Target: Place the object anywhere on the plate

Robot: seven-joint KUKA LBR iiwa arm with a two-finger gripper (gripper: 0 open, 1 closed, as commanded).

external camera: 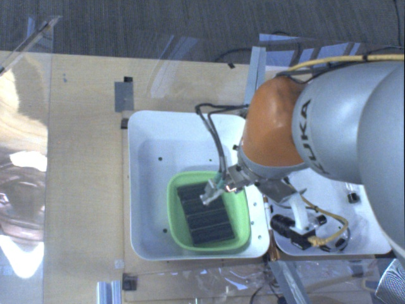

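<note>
Bright, even overhead light; strong glare washes out the clear panel at left; slightly soft focus, shadows faint.

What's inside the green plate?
A dark ridged block lies flat on the green plate, which sits in the left white bin. The gripper hangs over the block's upper end and covers a little of it.

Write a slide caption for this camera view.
Robot hand over a dark ridged block lying on a green plate in the left bin.
</note>
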